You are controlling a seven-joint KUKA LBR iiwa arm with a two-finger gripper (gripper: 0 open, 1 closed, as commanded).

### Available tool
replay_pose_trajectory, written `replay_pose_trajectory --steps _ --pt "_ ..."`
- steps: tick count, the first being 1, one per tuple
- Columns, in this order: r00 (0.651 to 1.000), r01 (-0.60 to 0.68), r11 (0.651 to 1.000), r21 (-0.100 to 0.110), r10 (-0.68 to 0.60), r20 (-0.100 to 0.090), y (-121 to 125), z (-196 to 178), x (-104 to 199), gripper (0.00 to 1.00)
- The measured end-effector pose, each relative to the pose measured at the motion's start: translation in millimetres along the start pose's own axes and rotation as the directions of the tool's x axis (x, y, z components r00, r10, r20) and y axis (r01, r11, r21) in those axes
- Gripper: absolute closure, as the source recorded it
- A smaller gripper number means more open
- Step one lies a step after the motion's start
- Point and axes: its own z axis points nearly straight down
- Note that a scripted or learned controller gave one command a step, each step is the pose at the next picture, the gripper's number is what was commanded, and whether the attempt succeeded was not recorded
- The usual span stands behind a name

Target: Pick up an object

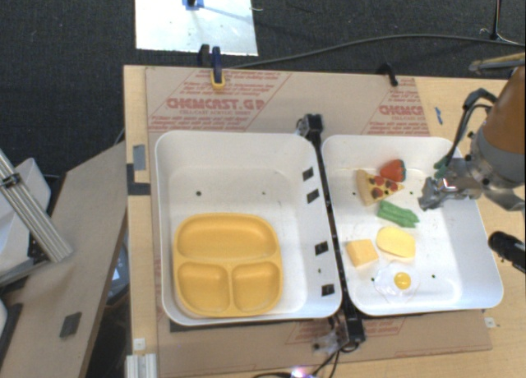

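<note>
Along the near edge: the table (246, 339) carries two white bins side by side, their near rims close to its front edge.

Left bin, near part: a yellow tray (228, 265) with three compartments lies flat in the left bin (238, 154); the compartments look bare.

Right bin, near part: a fried egg (400, 280) lies closest to the front wall of the right bin (468, 286).

Right bin, a little farther: a cheese cube (362, 252) sits just left of a pale yellow piece (396, 242); the two are near each other, and I cannot tell whether they touch.

Right bin, middle: a green bean pod (398, 214) lies slantwise just beyond the yellow piece.

Right bin, far part: a pizza slice (374, 186) lies with a red pepper (393, 169) at its far right corner, seemingly touching.

Hand: the hand (433, 195) hangs low over the right bin, just right of the bean pod and the pizza slice. Whether it is spread or closed I cannot tell, and nothing is visibly gripped.

Arm: the arm (503, 150) comes in from the right, over the bin's right rim.

Progress: every food item lies on the bin floor, so by my judgement no pick is done; closing on an item and lifting it are left.

Likely target: the bean pod or the pizza slice, being nearest the hand, though this is a guess.

Far side: a printed board (271, 97) lies under the bins.
</note>
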Motion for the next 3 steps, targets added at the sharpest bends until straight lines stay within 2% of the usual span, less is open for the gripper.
replay_pose_trajectory --steps 2,3 --pt "1.0 0.006 1.0 -0.001 -0.006 -0.003 51.8 -14.3 95.0 1.0" --pt "1.0 0.005 1.0 0.001 -0.005 -0.002 75.8 2.5 136.9 1.0"
